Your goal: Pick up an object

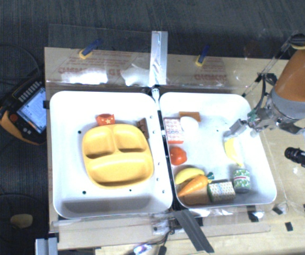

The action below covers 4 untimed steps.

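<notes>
My gripper (233, 130) reaches in from the right over the right bin (259, 158), near its right wall. Just below it lies a pale yellow piece (232, 150); nothing shows in the gripper's grasp. The right bin also holds a red-and-white carton (173, 130), a brown block (189, 116), a white lump (191, 125), a red tomato (178, 155), a banana (187, 174), a carrot (195, 185), a small printed box (221, 190) and a green can (242, 179).
The left bin (67, 142) holds a yellow divided tray (118, 155), a red item (105, 119) at its far edge and a brown piece (142, 125). A ridge (163, 147) divides the two bins. A handheld pendant (27, 110) lies off the bench at left.
</notes>
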Each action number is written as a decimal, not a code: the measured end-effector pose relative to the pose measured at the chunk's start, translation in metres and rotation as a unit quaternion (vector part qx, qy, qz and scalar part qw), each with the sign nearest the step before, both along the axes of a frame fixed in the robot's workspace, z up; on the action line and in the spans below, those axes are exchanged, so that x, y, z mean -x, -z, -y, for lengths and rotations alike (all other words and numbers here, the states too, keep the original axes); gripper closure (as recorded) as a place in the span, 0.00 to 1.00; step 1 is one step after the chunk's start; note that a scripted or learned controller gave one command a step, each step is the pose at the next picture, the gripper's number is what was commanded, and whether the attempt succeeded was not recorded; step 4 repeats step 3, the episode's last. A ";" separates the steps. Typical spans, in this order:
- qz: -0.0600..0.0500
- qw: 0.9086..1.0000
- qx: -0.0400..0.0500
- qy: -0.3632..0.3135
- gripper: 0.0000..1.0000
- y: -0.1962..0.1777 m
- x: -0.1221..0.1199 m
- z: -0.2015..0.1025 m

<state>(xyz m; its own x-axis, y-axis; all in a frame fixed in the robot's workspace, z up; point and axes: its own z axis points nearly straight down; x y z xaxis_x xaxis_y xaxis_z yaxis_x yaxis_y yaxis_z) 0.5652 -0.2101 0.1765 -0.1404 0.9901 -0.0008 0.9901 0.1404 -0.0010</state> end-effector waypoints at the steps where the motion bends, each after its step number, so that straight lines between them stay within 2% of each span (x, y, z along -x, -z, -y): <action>1: 0.003 0.996 -0.005 0.088 0.00 0.077 -0.004 0.003; 2: 0.002 0.996 -0.003 0.088 1.00 0.069 -0.003 0.003; 3: 0.000 0.989 0.001 0.145 1.00 -0.014 -0.031 -0.041; 4: 0.000 0.989 0.001 0.145 1.00 -0.014 -0.031 -0.041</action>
